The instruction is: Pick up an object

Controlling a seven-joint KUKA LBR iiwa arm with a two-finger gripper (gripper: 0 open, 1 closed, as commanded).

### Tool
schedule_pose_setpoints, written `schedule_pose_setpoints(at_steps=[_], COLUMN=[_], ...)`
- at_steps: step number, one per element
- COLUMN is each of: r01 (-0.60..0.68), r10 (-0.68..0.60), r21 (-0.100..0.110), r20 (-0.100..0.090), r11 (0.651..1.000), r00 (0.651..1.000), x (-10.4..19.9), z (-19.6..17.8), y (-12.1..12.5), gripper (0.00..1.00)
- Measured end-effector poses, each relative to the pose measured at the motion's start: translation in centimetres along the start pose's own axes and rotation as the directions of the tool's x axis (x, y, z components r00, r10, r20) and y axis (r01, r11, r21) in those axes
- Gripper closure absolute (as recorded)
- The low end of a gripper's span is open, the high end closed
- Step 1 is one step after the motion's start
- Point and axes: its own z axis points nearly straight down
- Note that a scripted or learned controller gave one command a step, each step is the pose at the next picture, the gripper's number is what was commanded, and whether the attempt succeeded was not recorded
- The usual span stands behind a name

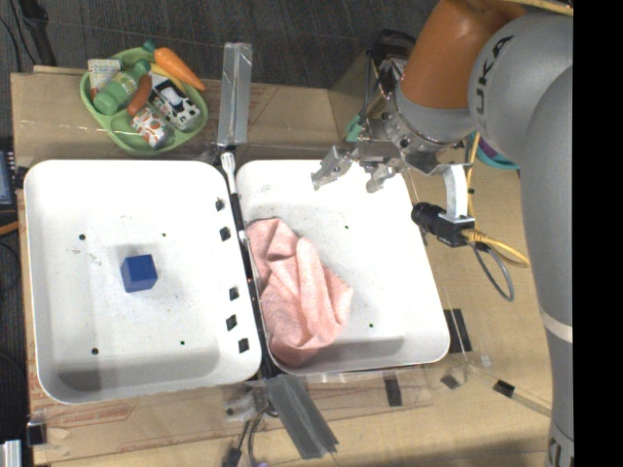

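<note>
Beyond the far corner of my left bin sits a green bowl heaped with toy food, a carrot lying across its top. A grey metal bar stands just beside it, above the seam between the bins.

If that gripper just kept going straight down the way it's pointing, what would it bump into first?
Most likely the bare white floor of the right bin near its far edge. The gripper hangs open there; the pink cloth lies nearer the camera, though depth is hard to judge.

Pink cloth fills right bin's left half; its right half lies open
</note>
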Motion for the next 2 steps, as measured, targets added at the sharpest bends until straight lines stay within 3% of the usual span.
schedule_pose_setpoints(at_steps=[1,2], r01=[0.075,0.062], r10=[-0.075,-0.062], r21=[0.000,-0.008], r20=[-0.001,0.000], r11=[0.997,0.998], r00=[0.997,0.998], x=[-3.6,-5.0], z=[10.3,17.4], y=[-6.6,-7.2], gripper=[0.00,0.00])
